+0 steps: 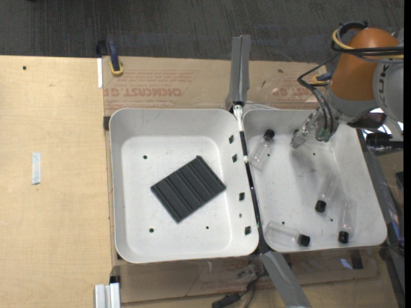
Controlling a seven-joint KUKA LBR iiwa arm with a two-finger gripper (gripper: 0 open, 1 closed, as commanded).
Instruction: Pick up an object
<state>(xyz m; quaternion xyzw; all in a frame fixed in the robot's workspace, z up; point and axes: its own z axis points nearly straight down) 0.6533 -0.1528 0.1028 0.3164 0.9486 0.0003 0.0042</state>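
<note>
Hovering over the upper part of the right bin [359, 140], the gripper [307, 133] hangs from the grey arm [385, 88], just below the orange band [359, 66]. Its tips look pale and blurred against the white floor, so how far apart they stand cannot be told, and nothing can be made out between them.

Several clear plastic tubes with black caps lie scattered in the same bin. The nearest one [260, 149] lies just left of the gripper, close to the divider, its cap pointing up and away. Below the gripper, toward the near side of the bin, another tube [324, 194] lies at a slant with its cap at the lower end. Further down and to the right, a third tube [345, 226] lies by the bin's right wall, and a fourth [286, 234] rests in the lower left corner of that bin, cap to the right.

Well to the left of the gripper, in the left bin [128, 191], a dark ribbed rectangular block [188, 188] lies flat and turned at an angle, about in the middle of the floor.
</note>
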